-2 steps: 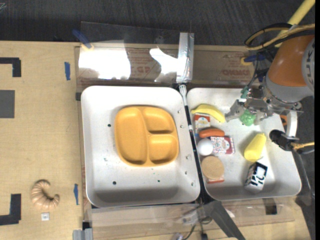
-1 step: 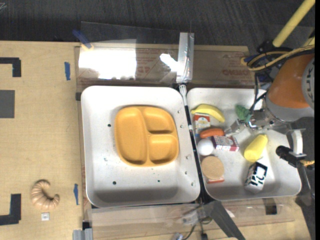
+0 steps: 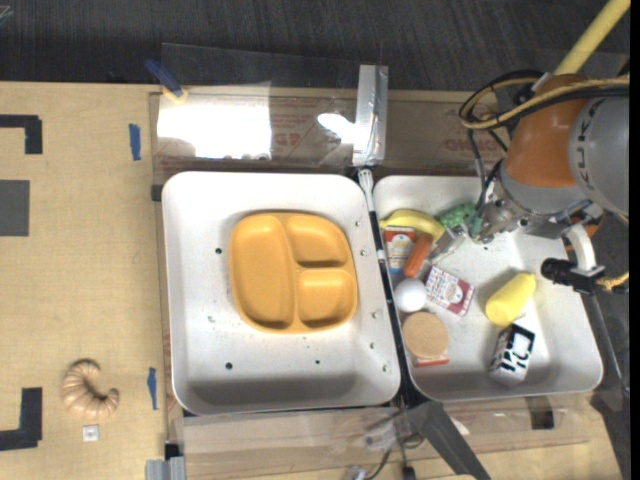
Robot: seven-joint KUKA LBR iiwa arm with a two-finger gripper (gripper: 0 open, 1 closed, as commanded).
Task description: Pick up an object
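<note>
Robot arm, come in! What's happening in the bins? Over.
Gripper low over right bin, beside green item. Nothing seen held. Banana and carton crowd close.

The scene is lit brightly and evenly from above. Strong white glare is thrown off a clear plastic sheet (image 3: 265,118) behind the left bin (image 3: 190,298), washing out its detail. Soft, short shadows are cast inside the bin rims. The dark floor (image 3: 300,8) at the top is seen dimly. Overall sharpness is moderate, and small labels are left unreadable

robot lab bench, taped markers (image 3: 134,141), cables (image 3: 495,103), two white bins (image 3: 190,268)
</note>
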